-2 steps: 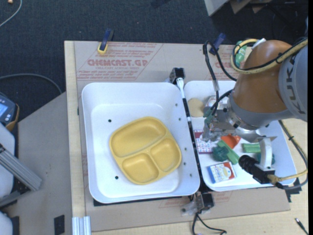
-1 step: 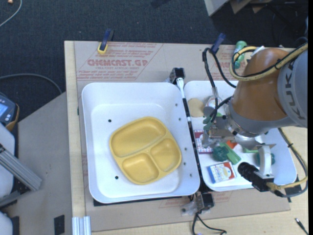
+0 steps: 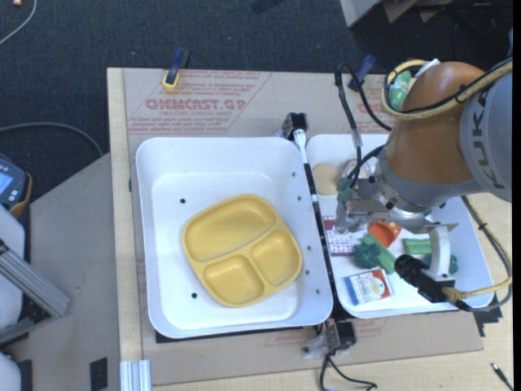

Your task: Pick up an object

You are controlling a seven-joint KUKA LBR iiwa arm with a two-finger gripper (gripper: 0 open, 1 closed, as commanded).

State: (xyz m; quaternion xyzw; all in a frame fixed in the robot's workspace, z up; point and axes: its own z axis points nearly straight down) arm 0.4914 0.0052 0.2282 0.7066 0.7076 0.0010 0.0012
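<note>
My gripper [image 3: 352,210] is hanging low over the right bin [image 3: 480,287], above a jumble of an orange piece [image 3: 384,233], a green toy [image 3: 373,256] and a small printed card [image 3: 369,286], while a yellow divided tray [image 3: 242,249] is lying in the left bin [image 3: 163,169].

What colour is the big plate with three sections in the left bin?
Yellow. The divided plate shows plainly in the camera view.
</note>
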